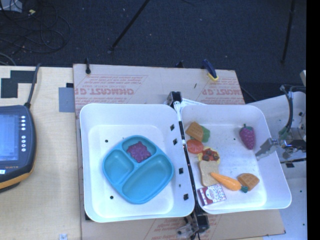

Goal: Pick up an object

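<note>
Nearest to us, at the bottom of the frame, a small red carton (211, 194) lies flat at the lower left of the right bin (272, 194). Just above it we see a slice of bread (206, 172), with a carrot (225, 181) lying across its lower right corner and a brown bread roll (248, 180) just beside the carrot's tip. Higher in the same bin a small fruit tart (209, 155) touches the top of the slice, a tomato (194, 146) sits just to its left against the divider, and an orange-and-green piece (198, 132) lies above the tomato. A bunch of purple grapes (247, 136) rests apart from these, toward the upper right of the bin.

In the left bin (95, 129) we see a blue plate (138, 169) with three compartments; a purple piece (138, 151) lies in its upper compartment.

At the right edge of the frame, the claw (264, 149) hangs over the right rim of the right bin, near the grapes but not touching them. We cannot tell how it stands, and nothing shows in it.

Both bins sit on a cardboard sheet (150, 86) on the bench (42, 204), and a control tablet (15, 144) lies at the left of the frame.
</note>
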